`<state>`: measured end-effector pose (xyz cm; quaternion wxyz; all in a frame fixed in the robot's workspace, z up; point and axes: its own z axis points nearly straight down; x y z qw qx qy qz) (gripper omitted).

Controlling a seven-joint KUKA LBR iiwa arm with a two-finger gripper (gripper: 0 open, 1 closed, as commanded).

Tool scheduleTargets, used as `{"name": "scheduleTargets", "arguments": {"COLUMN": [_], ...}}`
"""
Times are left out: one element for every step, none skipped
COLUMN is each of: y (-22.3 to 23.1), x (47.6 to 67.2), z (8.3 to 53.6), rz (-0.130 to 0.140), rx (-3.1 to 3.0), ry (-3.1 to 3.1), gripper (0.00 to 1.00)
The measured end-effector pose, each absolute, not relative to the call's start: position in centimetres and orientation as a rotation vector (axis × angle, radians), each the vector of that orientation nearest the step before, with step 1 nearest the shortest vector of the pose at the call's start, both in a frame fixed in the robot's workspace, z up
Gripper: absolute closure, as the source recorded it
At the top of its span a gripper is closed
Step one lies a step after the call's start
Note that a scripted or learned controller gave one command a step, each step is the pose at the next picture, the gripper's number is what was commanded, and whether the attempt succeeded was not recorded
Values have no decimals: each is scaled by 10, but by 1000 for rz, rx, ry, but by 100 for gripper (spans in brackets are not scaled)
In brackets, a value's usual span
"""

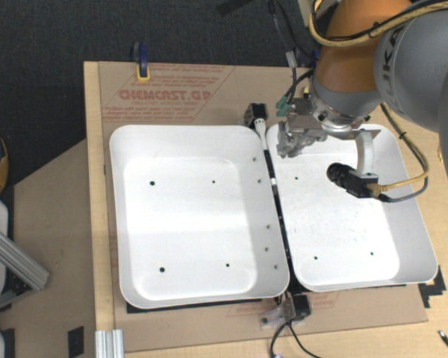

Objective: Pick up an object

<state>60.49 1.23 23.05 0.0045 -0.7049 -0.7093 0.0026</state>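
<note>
We cannot tell how the claw (293, 146) is set above the right bin (403, 263), so we should first find something to grab.

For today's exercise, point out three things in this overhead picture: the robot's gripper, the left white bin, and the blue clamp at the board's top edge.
gripper (290, 146): camera view, midway at its tips.
left white bin (123, 142): camera view, upper left rim.
blue clamp (142, 57): camera view, middle of its body.

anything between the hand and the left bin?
In the camera view, just the black divider strip where the bins meet lies between the hand and the left bin.
</note>
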Motion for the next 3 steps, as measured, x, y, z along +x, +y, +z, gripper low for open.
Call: {"name": "scheduleTargets", "arguments": {"y": [70, 108, 42], "x": [608, 640, 599], "z": [325, 247, 295], "rz": [-15, 5, 2], "rx": [-2217, -2215, -2228], "ry": [-2233, -2223, -2215], "gripper": [100, 100, 100]}}
